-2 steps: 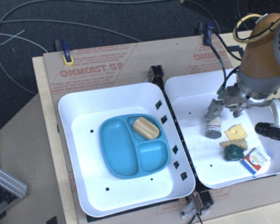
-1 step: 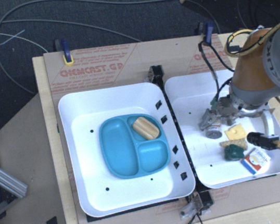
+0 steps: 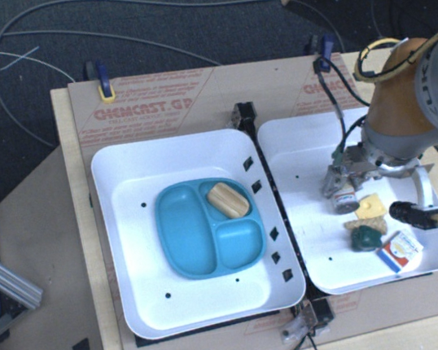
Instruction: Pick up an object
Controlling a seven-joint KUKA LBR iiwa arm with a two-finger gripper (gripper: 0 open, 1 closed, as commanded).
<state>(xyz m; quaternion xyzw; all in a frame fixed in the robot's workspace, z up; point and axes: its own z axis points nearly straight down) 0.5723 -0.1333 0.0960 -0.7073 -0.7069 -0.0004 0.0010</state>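
Overhead view of two white bins side by side, taking twelve o'clock as each bin's far edge.

Nearest the viewer, at five o'clock in the right bin [image 3: 299, 157], a small flat red, white and blue packet [image 3: 401, 250] lies close to the rim. Just beyond it, toward the centre, sits a dark green lump [image 3: 366, 237]. A yellow chunk [image 3: 370, 208] is touching or just beside the lump's far side.

The gripper [image 3: 343, 191] is low in the bin at the chunk's ten o'clock, very close to it. It cannot be told whether the gripper is open or closed, and nothing is visibly held.

The yellow chunk looks the likeliest thing to be picked. The gripper seems off to one side of it rather than over it, so a closing grasp may catch only a corner or nothing. That could push the chunk against the green lump and scatter both. The packet lies flat and would probably slip.

In the left bin [image 3: 128, 225], a blue divided plate [image 3: 188, 241] carries a tan roll [image 3: 228, 200] in its two o'clock compartment, well apart from the arm.
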